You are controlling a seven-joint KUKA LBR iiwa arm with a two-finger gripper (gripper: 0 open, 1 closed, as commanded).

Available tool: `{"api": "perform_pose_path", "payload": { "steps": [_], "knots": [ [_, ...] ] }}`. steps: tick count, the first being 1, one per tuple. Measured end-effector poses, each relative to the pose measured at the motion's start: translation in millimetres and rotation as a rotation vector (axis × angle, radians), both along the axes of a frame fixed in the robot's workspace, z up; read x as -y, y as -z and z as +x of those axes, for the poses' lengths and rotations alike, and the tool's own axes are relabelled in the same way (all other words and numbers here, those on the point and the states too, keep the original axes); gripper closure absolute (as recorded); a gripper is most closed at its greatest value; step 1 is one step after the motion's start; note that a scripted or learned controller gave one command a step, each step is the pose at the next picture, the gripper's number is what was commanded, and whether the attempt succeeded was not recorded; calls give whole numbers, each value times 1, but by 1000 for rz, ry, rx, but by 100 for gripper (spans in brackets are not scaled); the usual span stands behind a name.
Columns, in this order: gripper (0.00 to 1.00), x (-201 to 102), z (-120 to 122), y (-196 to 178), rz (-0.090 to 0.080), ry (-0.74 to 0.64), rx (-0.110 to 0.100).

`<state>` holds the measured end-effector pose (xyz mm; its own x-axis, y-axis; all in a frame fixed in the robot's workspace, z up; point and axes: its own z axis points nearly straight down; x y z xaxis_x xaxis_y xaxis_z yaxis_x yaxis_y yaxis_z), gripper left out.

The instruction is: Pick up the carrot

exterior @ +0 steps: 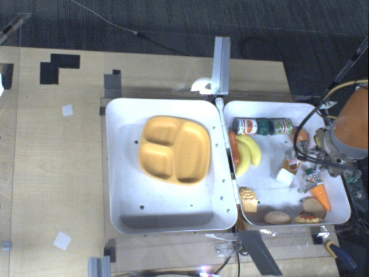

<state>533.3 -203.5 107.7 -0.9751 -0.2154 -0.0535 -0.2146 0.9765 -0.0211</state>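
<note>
Carrot [321,196] low in the right bin [271,180], by my hand [314,175].
Hand hovers just above it (fingers' state I cannot tell).

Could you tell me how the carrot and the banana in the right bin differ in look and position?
The carrot is orange and tapered, while the banana is yellow and curved. The carrot looks smaller than the banana. The carrot lies near the bin's right wall, just under the gripper; the banana lies toward the left side, below the can. Both rest on the floor of the right bin.
</note>
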Motion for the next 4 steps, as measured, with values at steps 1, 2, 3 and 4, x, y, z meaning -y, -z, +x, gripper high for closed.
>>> {"api": "perform_pose_path", "payload": {
  "steps": [1,2,3,4],
  "knots": [
    [0,1,1,0,3,64,-2],
    [0,1,-6,0,4,127,9],
    [0,1,-4,1,14,275,0],
    [0,1,-3,1,19,361,1]
  ]
}}
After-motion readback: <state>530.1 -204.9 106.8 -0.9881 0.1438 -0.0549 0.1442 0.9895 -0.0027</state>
